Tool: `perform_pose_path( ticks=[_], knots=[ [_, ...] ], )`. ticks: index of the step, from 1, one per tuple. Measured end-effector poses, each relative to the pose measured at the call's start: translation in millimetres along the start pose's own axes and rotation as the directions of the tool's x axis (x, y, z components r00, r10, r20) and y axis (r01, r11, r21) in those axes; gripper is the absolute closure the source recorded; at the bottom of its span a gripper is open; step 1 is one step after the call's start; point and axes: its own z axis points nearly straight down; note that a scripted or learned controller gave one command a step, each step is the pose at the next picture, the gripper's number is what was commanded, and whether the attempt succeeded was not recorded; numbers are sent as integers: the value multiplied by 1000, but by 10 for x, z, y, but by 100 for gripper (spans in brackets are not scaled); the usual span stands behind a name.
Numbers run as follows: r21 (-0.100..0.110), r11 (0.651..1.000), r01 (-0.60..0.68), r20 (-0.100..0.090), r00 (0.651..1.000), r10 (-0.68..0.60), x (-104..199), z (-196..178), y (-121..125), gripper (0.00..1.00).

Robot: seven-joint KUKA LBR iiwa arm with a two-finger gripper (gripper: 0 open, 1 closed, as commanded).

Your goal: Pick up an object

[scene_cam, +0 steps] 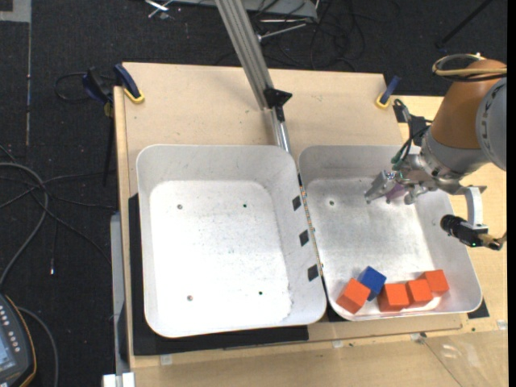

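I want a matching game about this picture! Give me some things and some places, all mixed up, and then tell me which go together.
Things:
1. blue block
2. gripper
3. left bin
4. yellow clamp

Places:
A. at the top edge of the wooden bench, on the right side
B. over the upper part of the right bin
C. to the left of the bin that has the blocks
D. among the orange blocks at the bottom of the right bin

Pairs: 1-D, 2-B, 3-C, 4-A
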Motion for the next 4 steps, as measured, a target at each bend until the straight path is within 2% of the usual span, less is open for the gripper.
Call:
perform_pose_path(
  ticks=[1,2,3,4],
  knots=[
    [81,997,-14,-9,1000,15,36,299,482,0],
    [79,997,-14,-7,1000,15,22,221,465,100],
    [80,997,-13,-8,1000,13,35,225,467,0],
    [-9,1000,-1,1,1000,1,83,-794,564,0]
  ],
)
